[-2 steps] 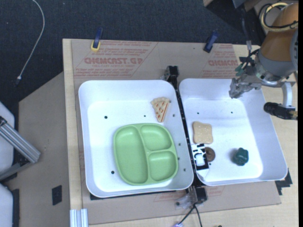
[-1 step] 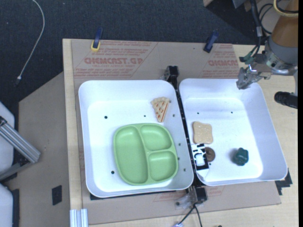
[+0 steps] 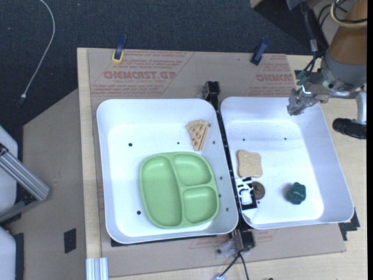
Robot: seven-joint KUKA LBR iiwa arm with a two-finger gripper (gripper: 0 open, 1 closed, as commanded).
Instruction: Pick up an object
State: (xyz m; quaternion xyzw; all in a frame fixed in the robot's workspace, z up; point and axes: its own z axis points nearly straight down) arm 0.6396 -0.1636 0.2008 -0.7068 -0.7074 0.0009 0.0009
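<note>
While the pincer (image 3: 298, 105) hung over the right bin's (image 3: 326, 156) far edge, grip state unclear, toast (image 3: 249, 163) lay near its left edge.

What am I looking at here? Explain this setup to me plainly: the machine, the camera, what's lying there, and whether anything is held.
One camera looks down at a slant on a bench with two shallow white bins: a left bin and a right bin. The machine is a robot arm, grey with an orange band, reaching in from the right. Its hand hovers over the right bin's far edge; nothing shows between its fingers. The left bin holds a green divided plate and a waffle wedge. The right bin holds a toast slice, a small brown piece and a dark green piece.
</note>
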